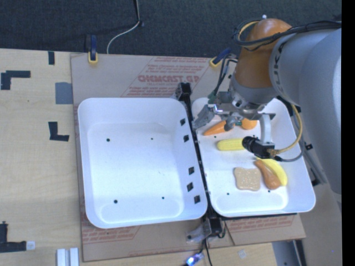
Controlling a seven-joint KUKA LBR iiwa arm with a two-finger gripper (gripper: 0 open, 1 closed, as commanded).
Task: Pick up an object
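Where the spread fingers [222, 117] hang, carrot [215, 128] just beneath, untouched.

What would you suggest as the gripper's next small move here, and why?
Probably a short, straight descent onto the carrot. The gripper hangs in the right bin almost directly above the carrot's near end, and nothing shows between its fingers. The corn cob lies close beside the carrot, so drifting sideways risks nudging it.
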